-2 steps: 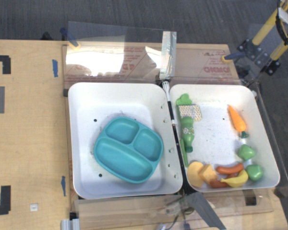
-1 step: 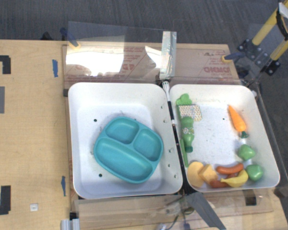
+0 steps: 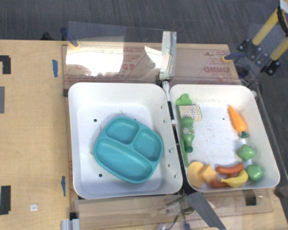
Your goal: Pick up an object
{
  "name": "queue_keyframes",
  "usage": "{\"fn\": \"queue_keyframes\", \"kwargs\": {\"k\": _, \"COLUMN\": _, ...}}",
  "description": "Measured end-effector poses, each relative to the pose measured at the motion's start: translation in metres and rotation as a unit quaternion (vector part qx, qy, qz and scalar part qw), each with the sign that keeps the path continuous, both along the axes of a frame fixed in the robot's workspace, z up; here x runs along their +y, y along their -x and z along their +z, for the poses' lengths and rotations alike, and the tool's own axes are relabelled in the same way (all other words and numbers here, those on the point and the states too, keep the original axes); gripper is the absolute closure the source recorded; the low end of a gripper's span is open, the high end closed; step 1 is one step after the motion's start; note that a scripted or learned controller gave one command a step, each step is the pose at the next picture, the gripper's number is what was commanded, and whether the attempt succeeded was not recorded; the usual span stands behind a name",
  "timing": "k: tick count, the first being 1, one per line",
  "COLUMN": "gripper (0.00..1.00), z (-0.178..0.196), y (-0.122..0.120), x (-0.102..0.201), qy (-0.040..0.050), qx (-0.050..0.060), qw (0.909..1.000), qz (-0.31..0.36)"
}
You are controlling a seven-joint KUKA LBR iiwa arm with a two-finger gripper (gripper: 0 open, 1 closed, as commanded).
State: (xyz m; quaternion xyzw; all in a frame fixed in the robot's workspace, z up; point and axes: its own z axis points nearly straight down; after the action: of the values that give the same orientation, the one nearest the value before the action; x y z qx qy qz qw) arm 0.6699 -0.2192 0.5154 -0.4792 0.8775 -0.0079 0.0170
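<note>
Nothing has been lifted yet, as far as the scene shows: every candidate object lies in the right bin [image 3: 266, 143], and the whole pick is left to do. The arm's pincer cannot be made out among the yellow and black hardware at the upper right corner, so whether it is released or clenched cannot be told. In the right bin, an orange carrot [image 3: 237, 119] lies near the far right wall, a long green vegetable [image 3: 186, 128] runs along the left wall with a small patterned packet [image 3: 190, 112] touching it, and a cluster sits along the near edge: a yellow-orange piece [image 3: 198, 173], a red chili-like piece [image 3: 229, 168], a yellow banana [image 3: 237, 178] and two green round pieces [image 3: 246, 152]. The left bin [image 3: 81, 104] holds a teal divided plate [image 3: 128, 149], tilted slightly. Behind the bins a clear sheet over cardboard [image 3: 201, 63] on the worktop bears reddish printing; it is too faint and glare-washed to read with confidence.
</note>
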Motion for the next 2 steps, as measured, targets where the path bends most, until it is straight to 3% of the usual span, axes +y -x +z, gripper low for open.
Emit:
{"fn": "queue_keyframes", "kwargs": {"k": 1, "gripper": 1.0, "z": 0.013, "y": -0.001, "x": 0.001, "qy": -0.0009, "qx": -0.006, "qw": 1.0, "qz": 0.0}}
{"fn": "queue_keyframes", "kwargs": {"k": 2, "gripper": 1.0, "z": -0.029, "y": 0.018, "x": -0.003, "qy": 0.0051, "qx": 0.016, "qw": 0.9582, "qz": 0.286}}
